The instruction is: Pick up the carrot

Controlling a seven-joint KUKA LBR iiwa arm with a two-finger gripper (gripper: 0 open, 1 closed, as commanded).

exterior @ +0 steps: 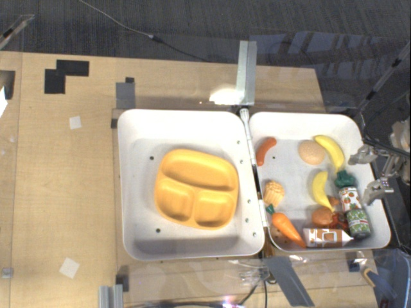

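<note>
waiting stage: the approach has not begun; the carrot (286, 228) lies untouched in the right bin (369, 140), so the step in hand is judged to be the reach toward it.
carrot: orange with a green top, lying at a slant near the front left corner of the right bin, its green end toward the corn (274, 192) and its tip pointing to the front wall.
claw: the claw (379, 172) sits at the right edge of the right bin, over the rim, well apart from the carrot; it has hold of nothing, and how far open it is cannot be told from this view.
next move: the arm would need to travel leftward across the bin and come down over the carrot's thick middle, with the claw turned across the carrot's slant so it closes on the narrow sides.
crowding: a flat carton (326, 237) lies just beside the carrot's tip, perhaps touching it, and the corn sits just behind the green top; a descent that is off line could catch either.
wall: the carrot is near the bin's left wall and front wall, which leaves little room on that side.
path: two bananas (331, 150), an egg (311, 152), a sausage (264, 149) and bottles (353, 212) lie between or near the claw and the carrot.
left bin: the left bin (135, 172) holds a yellow tray (194, 188), away from the work.
tabletop: the tabletop (58, 191) is pale wood.
</note>
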